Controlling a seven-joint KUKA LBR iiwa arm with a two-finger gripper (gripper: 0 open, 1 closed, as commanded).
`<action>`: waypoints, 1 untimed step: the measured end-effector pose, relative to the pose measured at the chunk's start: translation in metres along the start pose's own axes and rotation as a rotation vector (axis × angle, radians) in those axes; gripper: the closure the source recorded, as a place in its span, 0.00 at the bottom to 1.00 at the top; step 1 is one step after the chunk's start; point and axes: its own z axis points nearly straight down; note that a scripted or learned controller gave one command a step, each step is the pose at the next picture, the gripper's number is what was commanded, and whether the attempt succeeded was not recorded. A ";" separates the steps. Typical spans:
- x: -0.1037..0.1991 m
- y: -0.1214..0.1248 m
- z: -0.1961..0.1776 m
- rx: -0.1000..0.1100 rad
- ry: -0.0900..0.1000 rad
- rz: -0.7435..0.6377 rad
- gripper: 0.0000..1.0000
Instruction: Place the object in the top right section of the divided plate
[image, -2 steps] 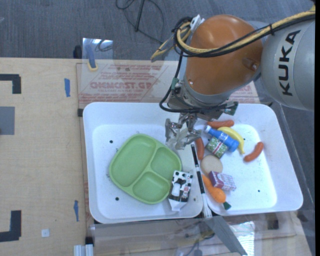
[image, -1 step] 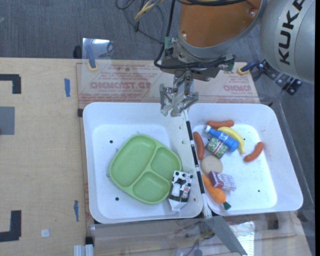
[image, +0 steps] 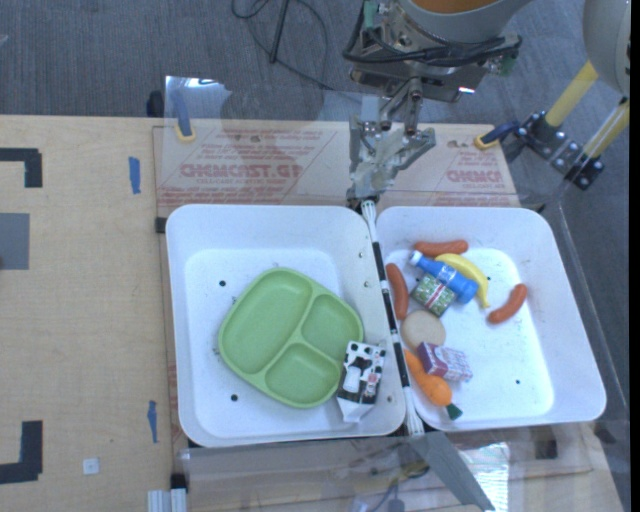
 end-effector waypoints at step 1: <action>-0.047 0.008 0.092 -0.006 0.001 -0.290 1.00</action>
